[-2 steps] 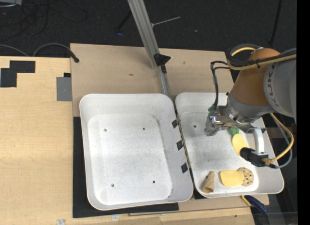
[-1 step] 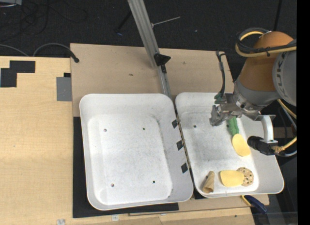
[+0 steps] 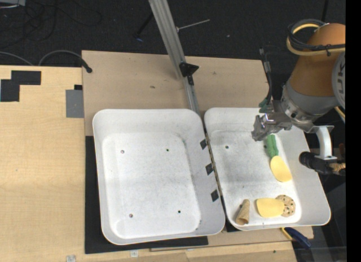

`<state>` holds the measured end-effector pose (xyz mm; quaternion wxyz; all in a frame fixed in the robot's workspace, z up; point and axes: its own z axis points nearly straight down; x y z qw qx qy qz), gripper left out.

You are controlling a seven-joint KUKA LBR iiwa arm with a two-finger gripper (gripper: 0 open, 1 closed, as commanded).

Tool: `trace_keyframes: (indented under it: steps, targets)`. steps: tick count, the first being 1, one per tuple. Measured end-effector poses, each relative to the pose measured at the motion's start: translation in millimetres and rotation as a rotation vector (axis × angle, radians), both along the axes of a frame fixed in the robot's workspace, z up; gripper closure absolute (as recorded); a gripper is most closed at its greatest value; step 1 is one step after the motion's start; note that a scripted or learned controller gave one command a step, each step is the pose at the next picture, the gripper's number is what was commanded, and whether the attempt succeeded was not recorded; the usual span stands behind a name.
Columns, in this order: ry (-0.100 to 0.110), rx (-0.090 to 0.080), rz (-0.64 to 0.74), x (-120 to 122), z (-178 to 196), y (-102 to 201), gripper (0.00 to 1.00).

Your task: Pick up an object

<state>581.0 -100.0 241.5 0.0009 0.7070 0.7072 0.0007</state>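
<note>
Objects for picking are gathered in the right bin (image 3: 316, 213), at the lower right of the frame: a green piece (image 3: 272, 145), a yellow lemon-like piece (image 3: 280, 169), a yellow slab (image 3: 269, 208), a cookie (image 3: 286, 204) and a cone (image 3: 243, 212). The gripper (image 3: 263, 126) is seen just above the green piece, right of centre; nothing is visibly held. The left bin (image 3: 148, 176) is seen at centre.

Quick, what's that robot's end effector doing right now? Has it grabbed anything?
End effector: cannot be told whether open or closed; it sits over the right bin, just above a green object.
</note>
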Motion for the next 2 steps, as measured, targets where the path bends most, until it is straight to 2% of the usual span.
trace_keyframes:
  steps: [1, 2]
  targets:
    - [0.003, 0.002, 0.005, 13.0, -0.6, 60.0, 1.00]
    - [0.004, 0.002, 0.004, 12.1, 5.3, 112.5, 1.00]
